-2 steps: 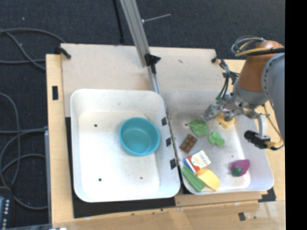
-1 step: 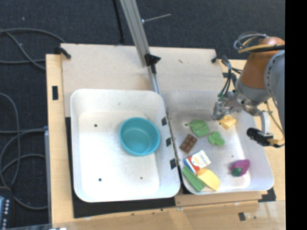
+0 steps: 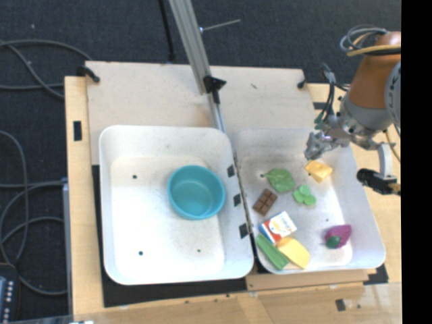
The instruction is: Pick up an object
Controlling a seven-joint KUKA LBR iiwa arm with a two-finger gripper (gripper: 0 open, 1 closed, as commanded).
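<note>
From above, the counter [image 3: 135,96] held two white bins side by side. The left bin [image 3: 128,245] had a blue bowl [image 3: 196,192] in it, near the middle and a bit toward the right wall. The bowl stood upright.

The right bin [image 3: 361,238] held many small toys. A yellow block [image 3: 319,171] lay near the top right of that bin. A green leaf [image 3: 279,179] lay to its left, and a small green toy [image 3: 304,195] sat just below and between them. A brown bar [image 3: 265,201] lay close to the bin's left wall. Under it was a white card [image 3: 277,227] with red and blue on it. A green stick [image 3: 271,252] and a yellow wedge [image 3: 294,252] lay next to each other at the bottom left corner, touching or nearly so. A purple toy [image 3: 337,235] sat alone near the bottom right.

The arm [image 3: 370,86] came in from the right. Its hand [image 3: 316,148] hung over the top right part of the right bin, just above the yellow block. It looked very close to the block, maybe touching it, but the picture was too small to be sure. I could not tell how far the hand was open, or if it had hold of anything.

A grey metal pole [image 3: 190,36] slanted down from the top to the gap between the bins.
</note>
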